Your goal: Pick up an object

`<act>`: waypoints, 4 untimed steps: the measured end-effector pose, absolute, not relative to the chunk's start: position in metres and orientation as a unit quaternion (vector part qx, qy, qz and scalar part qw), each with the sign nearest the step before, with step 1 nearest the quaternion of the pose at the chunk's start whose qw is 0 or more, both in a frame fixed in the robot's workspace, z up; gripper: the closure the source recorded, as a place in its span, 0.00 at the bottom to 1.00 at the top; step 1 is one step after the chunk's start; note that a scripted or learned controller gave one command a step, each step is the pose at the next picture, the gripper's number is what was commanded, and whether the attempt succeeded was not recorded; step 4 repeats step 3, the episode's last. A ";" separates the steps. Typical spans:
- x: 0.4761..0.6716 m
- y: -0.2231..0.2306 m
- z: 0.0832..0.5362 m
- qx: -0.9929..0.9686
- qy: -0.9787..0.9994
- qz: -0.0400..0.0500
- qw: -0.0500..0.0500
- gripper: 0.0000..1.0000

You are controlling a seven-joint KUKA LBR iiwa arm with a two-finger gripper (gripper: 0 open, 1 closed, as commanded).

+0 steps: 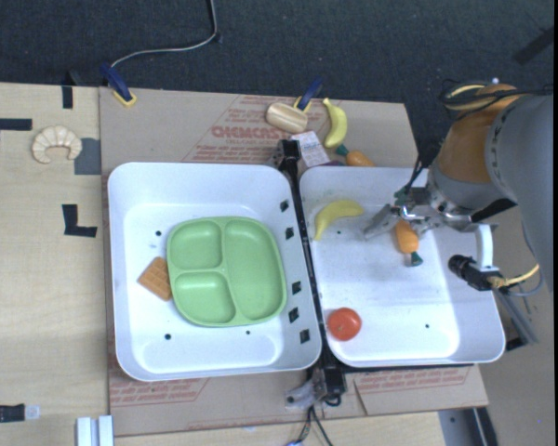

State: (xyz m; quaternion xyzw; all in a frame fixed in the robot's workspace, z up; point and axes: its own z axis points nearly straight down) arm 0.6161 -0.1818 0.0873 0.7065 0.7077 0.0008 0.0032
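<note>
The gripper is down in the right bin, fingers spread wide and gripping nothing; an orange carrot lies just beside them, probably its target; a banana and tomato lie farther off.

Dark carpet — cardboard-covered bench below it

2 shallow white bins side by side, the arm reaching into the right one.
We see the two-finger gripper low over the right white bin, an orange carrot-shaped toy just beside it; a yellow plastic banana and red tomato lie apart.
</note>
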 end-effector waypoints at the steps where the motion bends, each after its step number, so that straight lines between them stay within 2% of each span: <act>1: 0.616 -0.182 0.097 0.706 0.708 0.001 0.005 1.00; 2: 0.637 -0.114 0.086 0.706 0.708 0.000 -0.001 1.00; 3: 0.646 -0.047 0.185 0.706 0.708 0.001 0.000 1.00; 4: 0.646 -0.047 0.185 0.706 0.708 0.001 0.000 1.00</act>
